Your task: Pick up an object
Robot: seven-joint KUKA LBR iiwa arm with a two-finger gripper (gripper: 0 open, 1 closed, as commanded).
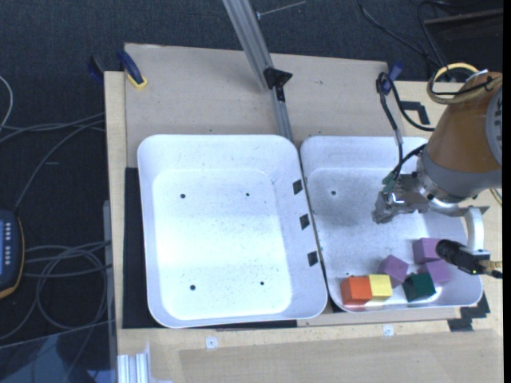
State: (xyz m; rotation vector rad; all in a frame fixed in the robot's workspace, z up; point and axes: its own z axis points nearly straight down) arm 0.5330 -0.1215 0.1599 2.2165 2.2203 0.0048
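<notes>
The tabletop (239, 78) carries two white bins side by side, probably so things can be lifted from one and dropped in the other. The left bin (219, 230) is the bigger spread of white here; the right bin (351, 206) holds all the blocks. The arm (467, 146) reaches in from the right, its orange band over the right bin's far side, and its bulk hides part of that bin's right wall.

The pincer (389, 208) hangs above bare bin floor, apart from the blocks, with nothing between its tips. It is small and dark against the white, and I cannot tell whether its tips are apart or together.

The blocks crowd the near right corner, likely where they slid or were dropped: an orange block (357, 289) touching a yellow block (379, 286), a green block (417, 287), and purple blocks (431, 254) behind. A black part of the wrist crosses the purple ones, so their number is unclear.
</notes>
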